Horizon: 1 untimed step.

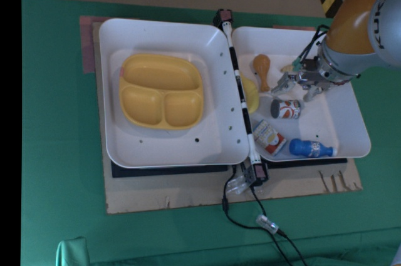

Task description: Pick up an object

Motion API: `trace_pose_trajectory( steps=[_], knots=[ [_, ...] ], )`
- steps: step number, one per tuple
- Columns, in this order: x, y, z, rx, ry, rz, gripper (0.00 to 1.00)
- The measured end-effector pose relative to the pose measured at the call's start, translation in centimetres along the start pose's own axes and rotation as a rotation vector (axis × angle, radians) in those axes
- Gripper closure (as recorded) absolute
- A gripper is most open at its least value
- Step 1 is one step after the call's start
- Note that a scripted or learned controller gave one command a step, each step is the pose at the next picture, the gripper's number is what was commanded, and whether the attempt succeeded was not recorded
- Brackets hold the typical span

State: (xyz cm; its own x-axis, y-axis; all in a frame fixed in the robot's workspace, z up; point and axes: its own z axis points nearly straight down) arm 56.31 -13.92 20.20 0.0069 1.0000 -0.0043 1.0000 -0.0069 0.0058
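Grey arm's fingers (294,84) hovering spread and empty over the right shallow white bin (341,117). Small metal can with red label (286,109) lying just below at 6 o'clock, brown toy drumstick (262,69) at 10, blue plastic bottle (311,148) further down at 6. Yellow divided plate (161,91) resting in the left white bin (119,133).
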Motion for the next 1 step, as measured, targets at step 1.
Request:
trace_pose_trajectory(
  steps=[1],
  knots=[
    [-0.28, 0.24, -1.54, -0.014, -0.005, 0.007, 1.00]
  ],
)
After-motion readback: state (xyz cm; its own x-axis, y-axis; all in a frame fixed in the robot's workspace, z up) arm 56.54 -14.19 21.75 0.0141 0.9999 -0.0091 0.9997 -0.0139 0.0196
